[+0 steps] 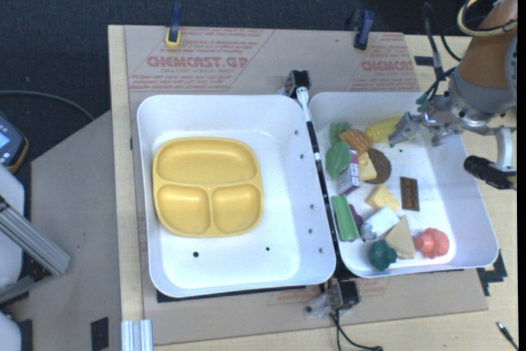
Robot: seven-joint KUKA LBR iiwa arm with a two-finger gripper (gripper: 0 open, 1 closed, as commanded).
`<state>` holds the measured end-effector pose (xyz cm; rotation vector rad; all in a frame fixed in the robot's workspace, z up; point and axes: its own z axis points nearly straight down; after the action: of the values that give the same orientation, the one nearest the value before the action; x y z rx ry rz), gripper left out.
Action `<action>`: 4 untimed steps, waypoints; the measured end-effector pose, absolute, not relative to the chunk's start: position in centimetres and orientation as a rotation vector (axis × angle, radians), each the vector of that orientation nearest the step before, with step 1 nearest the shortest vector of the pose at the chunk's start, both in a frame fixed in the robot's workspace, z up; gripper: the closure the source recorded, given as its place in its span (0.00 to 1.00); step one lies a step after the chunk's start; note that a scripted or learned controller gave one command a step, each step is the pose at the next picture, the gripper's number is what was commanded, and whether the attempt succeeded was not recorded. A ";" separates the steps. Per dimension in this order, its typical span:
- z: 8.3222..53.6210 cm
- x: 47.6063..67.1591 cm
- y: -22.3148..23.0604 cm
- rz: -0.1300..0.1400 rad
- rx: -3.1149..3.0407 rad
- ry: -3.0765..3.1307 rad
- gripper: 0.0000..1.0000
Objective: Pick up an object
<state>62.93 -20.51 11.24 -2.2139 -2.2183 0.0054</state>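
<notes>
Red round toy (431, 242): sat nearest, right white bin (460, 185), untouched.
Yellow divided plastic tray (208, 184): lay in left white bin (283, 144).
Gripper (421, 132): hovered farther back, fingers spread, holding nothing.
Progress: no pick yet.

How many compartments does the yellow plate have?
3: in the yellow plate in the left bin, one wide compartment at the far side and two smaller ones side by side at the near side.

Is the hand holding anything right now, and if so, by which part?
Nothing is visibly held. The hand is over the upper part of the right bin, beside the yellow toy, with no object seen between its fingers.
</notes>
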 end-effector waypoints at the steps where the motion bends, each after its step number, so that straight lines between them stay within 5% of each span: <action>1: 8.3 62.9 -20.4 0.004 -2.216 -2.221 0.00; 2: 9.6 63.0 -20.4 0.000 -2.219 -2.224 1.00; 4: 22.1 63.3 -21.0 -0.005 -2.228 -2.228 1.00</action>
<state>63.34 -21.04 22.15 -2.2276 -2.2283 -0.0051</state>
